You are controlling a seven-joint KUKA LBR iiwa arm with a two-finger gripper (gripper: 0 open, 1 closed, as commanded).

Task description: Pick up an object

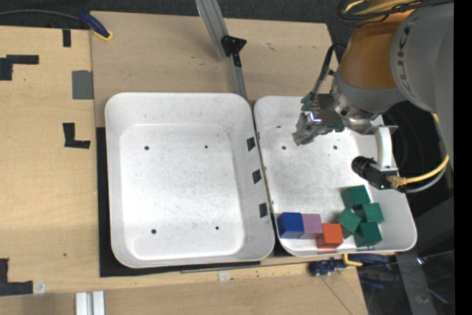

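Note:
My gripper (pixel 304 132) hangs over the upper part of the right bin (pixel 310 173), well away from the blocks. Nothing shows between its fingers. Along the bin's near edge lie a blue block (pixel 290 224), a purple block (pixel 312 223) and an orange block (pixel 331 234) in a row. To their right sits a cluster of green blocks (pixel 361 212) in the near right corner.
The left bin (pixel 181 177) lies beside the right one, with a shared rim between them. A slanted metal pole (pixel 206 0) rises behind the bins. The arm's grey body and orange band (pixel 380 48) overhang the right bin's far right side.

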